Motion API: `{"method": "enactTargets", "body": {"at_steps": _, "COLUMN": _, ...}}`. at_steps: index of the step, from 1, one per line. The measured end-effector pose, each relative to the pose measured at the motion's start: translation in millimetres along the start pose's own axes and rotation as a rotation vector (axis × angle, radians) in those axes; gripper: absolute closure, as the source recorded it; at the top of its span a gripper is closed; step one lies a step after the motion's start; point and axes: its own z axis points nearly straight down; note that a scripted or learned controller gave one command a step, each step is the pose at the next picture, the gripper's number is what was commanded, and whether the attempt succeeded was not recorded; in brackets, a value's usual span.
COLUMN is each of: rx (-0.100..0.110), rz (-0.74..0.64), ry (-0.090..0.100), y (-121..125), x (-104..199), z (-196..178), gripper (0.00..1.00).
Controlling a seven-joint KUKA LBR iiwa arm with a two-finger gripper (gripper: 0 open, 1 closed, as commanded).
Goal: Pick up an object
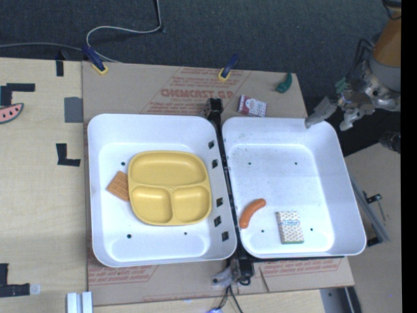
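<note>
Over right bin's (339, 175) far-right corner, gripper (329, 113) empty, fingers spread. Orange sausage (252, 212) lies near-left of it, long axis diagonal; small box (290, 227) just right of sausage.

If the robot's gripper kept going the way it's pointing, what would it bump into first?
Probably the right bin's far corner rim, just ahead of the gripper. Height is hard to judge, so it might pass over.
</note>
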Motion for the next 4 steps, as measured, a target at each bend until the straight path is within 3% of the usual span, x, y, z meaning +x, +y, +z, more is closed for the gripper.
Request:
{"method": "enactTargets", "body": {"at_steps": 1, "rx": 0.004, "rz": 0.0, "ry": 0.002, "y": 8, "x": 24, "z": 167, "gripper": 0.0}}
{"method": "enactTargets", "body": {"at_steps": 2, "rx": 0.001, "rz": -0.002, "ry": 0.001, "y": 9, "x": 25, "z": 156, "gripper": 1.0}}
{"method": "enactTargets", "body": {"at_steps": 3, "rx": 0.001, "rz": -0.002, "ry": 0.001, "y": 9, "x": 25, "z": 157, "gripper": 0.0}}
{"method": "enactTargets", "body": {"at_steps": 4, "rx": -0.003, "rz": -0.001, "ry": -0.001, "y": 27, "x": 54, "z": 182, "gripper": 0.0}}
